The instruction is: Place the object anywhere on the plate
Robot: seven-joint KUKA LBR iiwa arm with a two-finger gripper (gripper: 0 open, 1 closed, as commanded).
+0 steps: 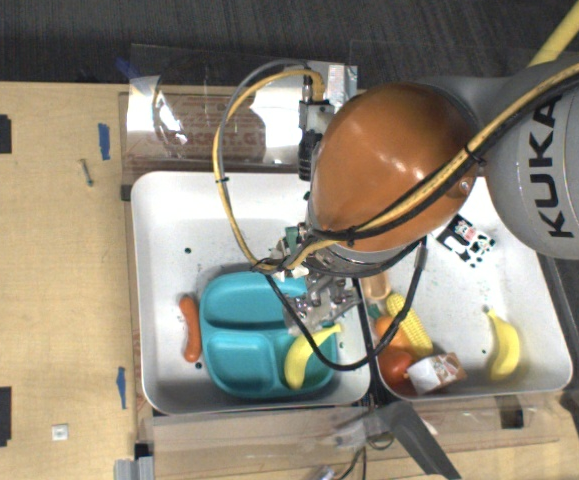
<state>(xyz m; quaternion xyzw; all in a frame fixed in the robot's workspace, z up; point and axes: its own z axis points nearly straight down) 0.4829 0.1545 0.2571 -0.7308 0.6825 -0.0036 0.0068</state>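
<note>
1. A yellow banana [302, 359] is lying on the near right part of the teal divided plate [231, 340], which is sitting in the left bin [159, 268]. Judging from that, the object appears to be resting on the plate already, so the placing looks done or nearly so.
2. What seems to be left is for the arm to be letting go, if it has not, and lifting clear.
3. The gripper [319, 303] is hanging just above the plate's right side, right over the banana's far end; cables and the orange wrist are covering it, so I cannot tell how it is set or whether it is touching the fruit.
4. An orange sausage-like piece [191, 328] is lying just left of the plate.
5. In the right bin [539, 298], a second banana [505, 343], a corn cob [411, 326] and a tomato-like piece [397, 365] are sitting apart from the plate.
</note>
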